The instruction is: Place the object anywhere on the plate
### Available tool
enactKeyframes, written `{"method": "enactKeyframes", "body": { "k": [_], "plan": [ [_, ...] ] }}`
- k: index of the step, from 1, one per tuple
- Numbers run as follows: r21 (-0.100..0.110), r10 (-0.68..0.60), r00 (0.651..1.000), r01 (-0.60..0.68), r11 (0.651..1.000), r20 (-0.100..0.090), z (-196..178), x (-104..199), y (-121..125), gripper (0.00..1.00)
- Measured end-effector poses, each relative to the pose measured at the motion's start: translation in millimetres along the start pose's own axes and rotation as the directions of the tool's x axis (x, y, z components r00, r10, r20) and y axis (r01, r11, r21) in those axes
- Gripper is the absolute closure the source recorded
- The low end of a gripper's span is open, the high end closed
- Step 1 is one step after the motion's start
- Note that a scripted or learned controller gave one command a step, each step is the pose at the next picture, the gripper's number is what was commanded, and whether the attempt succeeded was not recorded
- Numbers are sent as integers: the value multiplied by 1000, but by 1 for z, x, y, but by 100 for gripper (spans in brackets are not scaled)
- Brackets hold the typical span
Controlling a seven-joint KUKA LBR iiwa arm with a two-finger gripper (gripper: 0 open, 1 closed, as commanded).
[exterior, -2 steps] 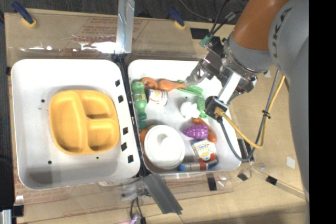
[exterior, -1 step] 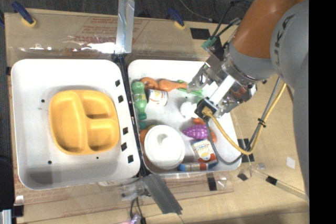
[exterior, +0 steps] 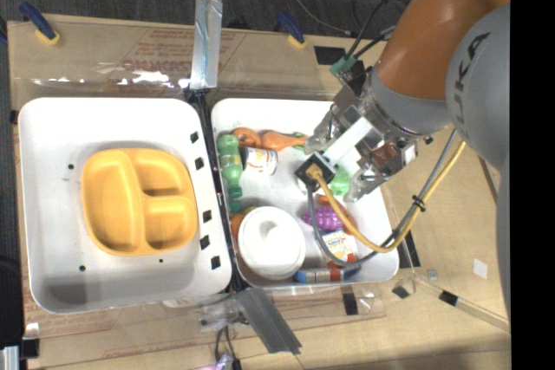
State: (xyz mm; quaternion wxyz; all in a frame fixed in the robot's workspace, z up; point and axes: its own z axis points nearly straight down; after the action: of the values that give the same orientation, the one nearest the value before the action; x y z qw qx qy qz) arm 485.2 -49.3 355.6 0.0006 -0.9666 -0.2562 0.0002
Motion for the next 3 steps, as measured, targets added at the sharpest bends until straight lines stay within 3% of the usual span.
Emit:
{"method": "enactKeyframes", "body": {
  "k": [1,2,3],
  "plan": [
    [2,107,994,-107,994,4,49,-16,11,0],
    [4,278,961,-278,961,6,95,-31,50,0],
    [3,292,956,-292,956,4,127,-28,32,0]
  ]
}}
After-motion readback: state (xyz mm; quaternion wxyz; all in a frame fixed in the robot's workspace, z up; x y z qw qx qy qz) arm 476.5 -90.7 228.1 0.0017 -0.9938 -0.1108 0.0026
